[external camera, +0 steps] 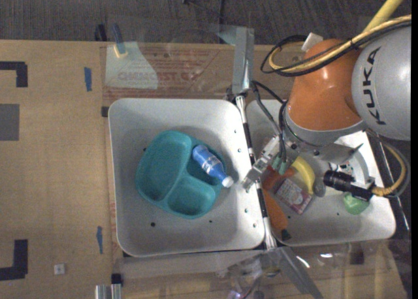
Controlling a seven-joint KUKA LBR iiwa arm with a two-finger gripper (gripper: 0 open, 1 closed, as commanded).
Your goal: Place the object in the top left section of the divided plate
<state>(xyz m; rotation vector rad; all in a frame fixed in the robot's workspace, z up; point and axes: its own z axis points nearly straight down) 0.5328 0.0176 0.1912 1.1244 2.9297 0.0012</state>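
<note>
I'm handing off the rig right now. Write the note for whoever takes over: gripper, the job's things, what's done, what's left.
Gripper: low over the right bin, by the divider; finger state unclear.
Divided plate: teal, in the left bin.
Small blue bottle: lying on the plate's right side, cap end over the rim.
Right bin holds a banana, a carrot, a pink packet and a green item.
Done: bottle on the plate.
Left: confirm its section, then retract the arm.

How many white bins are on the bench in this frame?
2. The left bin holds the teal divided plate with a small bottle lying on it. The right bin sits beside it, partly covered by the arm.
</note>
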